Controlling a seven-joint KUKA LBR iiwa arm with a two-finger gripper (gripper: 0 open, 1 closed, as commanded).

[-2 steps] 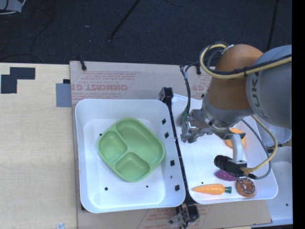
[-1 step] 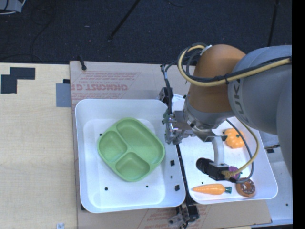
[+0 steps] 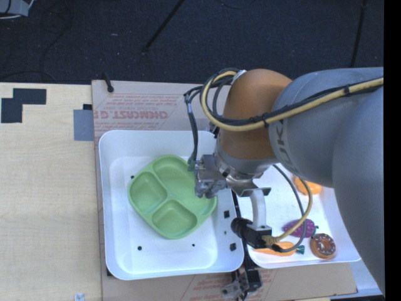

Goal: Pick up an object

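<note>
**Arm hanging over the bins' shared edge**

You are seeing the green divided plate (image 3: pixel 168 195) lying in the left bin (image 3: pixel 119 243). The gripper (image 3: pixel 207 184) is hovering at the plate's right edge; you cannot tell its jaws' state. A doughnut (image 3: pixel 324 246) is sitting in the right bin (image 3: pixel 348 253).

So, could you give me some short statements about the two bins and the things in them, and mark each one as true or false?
1. The green plate lies in the left bin. True.
2. The green plate has three compartments. True.
3. The doughnut lies on the green plate. False: it lies in the right bin, near its front right corner.
4. The arm has a blue band above the wrist. False: the band is orange.
5. A purple thing lies in the right bin, close to the doughnut. True.
</note>
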